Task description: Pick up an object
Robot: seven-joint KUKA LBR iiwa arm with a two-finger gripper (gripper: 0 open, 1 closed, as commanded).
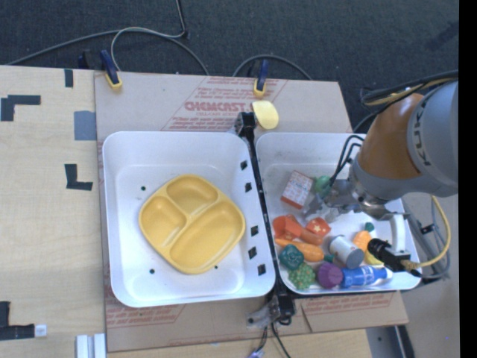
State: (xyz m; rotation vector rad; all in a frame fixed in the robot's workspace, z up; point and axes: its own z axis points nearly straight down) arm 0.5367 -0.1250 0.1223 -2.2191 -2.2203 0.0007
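Reaching in from the right, the arm [410, 151] lowers its gripper [326, 200] into the right bin [298, 144], among the toys; whether it is wide, narrow or holding anything cannot be told. A red-and-white box [297, 189] lies just left of it, an orange block [317, 230] just below. A grey cylinder [344, 250], purple ball [329, 276] and blue bottle [365, 277] crowd the near edge. A yellow tray [192, 223] sits in the left bin [119, 200]

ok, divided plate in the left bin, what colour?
Yellow; the divided plate shows clearly in the camera view.
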